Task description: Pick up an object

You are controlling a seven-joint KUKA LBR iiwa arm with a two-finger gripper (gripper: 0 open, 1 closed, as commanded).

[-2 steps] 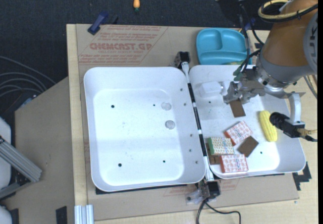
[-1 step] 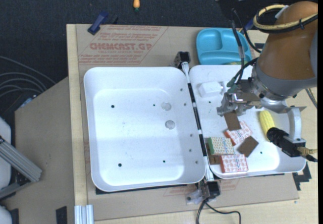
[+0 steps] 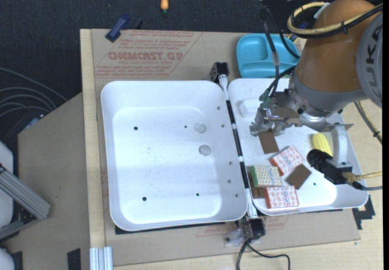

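Starting from the left, the left bin (image 3: 164,153) offers us nothing to pick, so our candidates lie in the right bin (image 3: 322,197). Near its left wall sits a small green-patterned box (image 3: 262,174). Just above it lies the brown card (image 3: 268,143), which we take as our target. It looks thin, flat, light and fairly stiff, and lies face-down on the bin floor. We judge it awkward to lift, since it gives little height to pinch. The best hold is across its two long edges, pressing down close to the floor, and it may slide on the smooth plastic.

The claw (image 3: 265,124) hangs right above the card's upper end, close to it or perhaps touching. We cannot tell whether it is wide or narrow, nor whether it has the card.

Further right, a red-and-white box (image 3: 286,159) lies just beside the card's lower end. A yellow piece (image 3: 321,143) lies further right still.
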